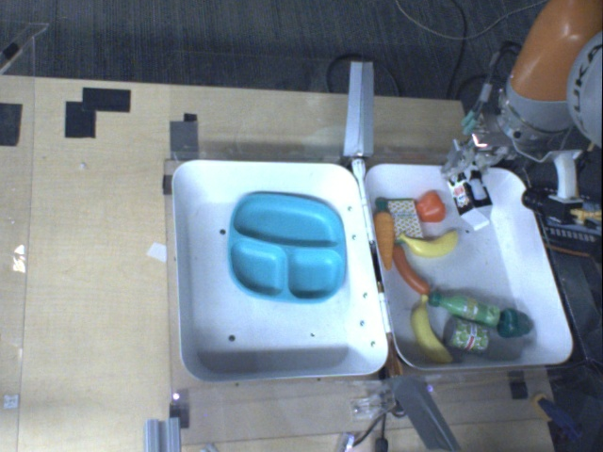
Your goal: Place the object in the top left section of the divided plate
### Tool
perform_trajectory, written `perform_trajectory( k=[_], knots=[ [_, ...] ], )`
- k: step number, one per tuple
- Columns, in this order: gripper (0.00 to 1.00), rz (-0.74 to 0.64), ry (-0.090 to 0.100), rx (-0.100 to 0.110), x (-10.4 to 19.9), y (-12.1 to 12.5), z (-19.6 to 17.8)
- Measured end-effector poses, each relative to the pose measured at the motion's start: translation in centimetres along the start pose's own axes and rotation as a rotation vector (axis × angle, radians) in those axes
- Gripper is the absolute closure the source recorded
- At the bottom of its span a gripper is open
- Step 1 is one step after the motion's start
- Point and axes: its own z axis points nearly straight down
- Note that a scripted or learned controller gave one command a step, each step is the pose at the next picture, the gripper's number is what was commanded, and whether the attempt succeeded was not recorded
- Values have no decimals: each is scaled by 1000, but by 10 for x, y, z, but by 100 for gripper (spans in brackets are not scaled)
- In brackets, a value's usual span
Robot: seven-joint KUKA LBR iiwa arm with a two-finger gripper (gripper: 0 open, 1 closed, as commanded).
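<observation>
- Two white bins sat side by side: the left bin [203,252] and the right bin [537,281].
- One blue divided plate [286,245] lay in the middle of the left bin, with one long section along its far side and two smaller sections on its near side; all three sections held nothing.
- The gripper [468,179] hung over the right bin's 12 o'clock rim, below the arm's orange band [563,36]; whether it was open or closed could not be told, and nothing was seen held in it.
- Two bananas: one banana [431,245] near the right bin's centre, a second banana [429,335] toward 7 o'clock.
- One carrot [384,237] lay along the bin's 9 o'clock wall, one red sausage [410,271] just beside it.
- One red tomato-like piece [431,205] and one speckled square pad [403,217] lay toward 11 o'clock.
- One green bottle [467,307] and one green can [467,337] lay toward 6 o'clock, one dark teal piece [514,323] next to them.
</observation>
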Motion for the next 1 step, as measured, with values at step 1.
perform_trajectory(
  k=[1],
  knots=[
    [0, 0, 0, 0, 0, 0, 0]
  ],
)
